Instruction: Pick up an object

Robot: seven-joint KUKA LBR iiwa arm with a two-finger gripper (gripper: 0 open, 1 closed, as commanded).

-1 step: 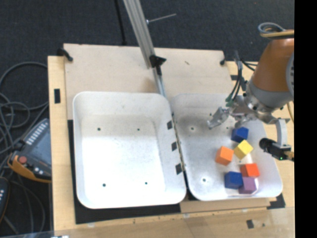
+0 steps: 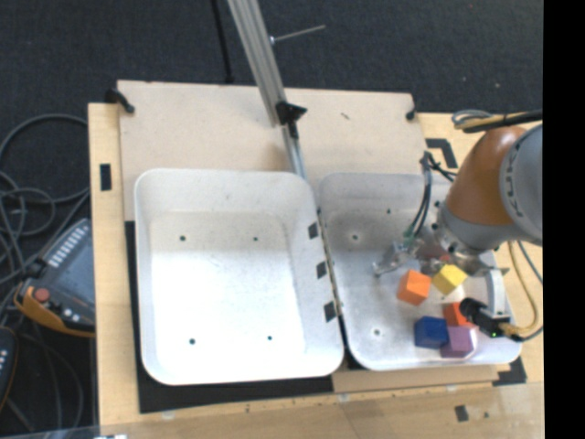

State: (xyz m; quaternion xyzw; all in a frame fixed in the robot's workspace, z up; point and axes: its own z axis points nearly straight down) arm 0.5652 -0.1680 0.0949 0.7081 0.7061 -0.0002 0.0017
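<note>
Nearest the viewer, at the front edge of the right bin (image 2: 366, 210), a purple block (image 2: 460, 341) is seen touching a blue block (image 2: 429, 331), which lies on its side toward the bin's middle. Just behind them, still within the right bin's front outer corner, a small red block (image 2: 453, 315) is partly hidden by a black fitting on the arm. Farther back in the same bin, an orange cube (image 2: 414, 287) and a yellow cube (image 2: 449, 278) are set just beside each other, the orange one nearer the bin's centre. The gripper (image 2: 391, 263) is seen low over the middle of the right bin, just behind the orange cube and not around any block; whether it is spread or pressed together cannot be told from this angle. The grey arm (image 2: 498, 210), with its orange band, is seen reaching over the right bin's outer rim. The left bin (image 2: 219, 183) is placed against the right bin's inner wall. A slanted aluminium post (image 2: 259, 48) is fixed behind the point where the two meet, on the wooden bench (image 2: 210, 122).
</note>
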